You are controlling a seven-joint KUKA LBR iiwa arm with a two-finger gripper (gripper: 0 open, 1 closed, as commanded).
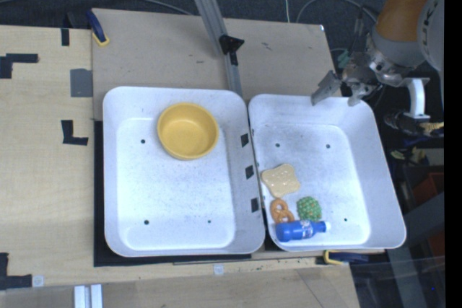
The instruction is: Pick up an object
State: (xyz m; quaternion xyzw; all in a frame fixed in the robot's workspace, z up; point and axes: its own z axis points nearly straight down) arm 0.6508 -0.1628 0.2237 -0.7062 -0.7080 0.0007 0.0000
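Jaws (338, 91) spread, holding nothing, over far right bin (375, 155). Bottle (301, 229): light, stiff, slippery; best gripped mid-body.

My two bins are smooth white plastic with a soft sheen, the left bin (123, 177) and the right bin (357, 177) both peppered with fine dark specks across their floors. The yellow bowl (188, 130) at upper left of the left bin looks like matt plastic. In the lower part of the right bin, the blue bottle (299, 229) is glossy plastic with a white cap, the green piece (309, 208) has a bumpy surface, and the tan cracker-shaped piece (280, 179) looks dull and dotted. My counter (43, 155) is pale, matt wood grain. The slanted pole (206, 0) at top centre is brushed grey metal. My orange band (404, 14) shines smoothly.
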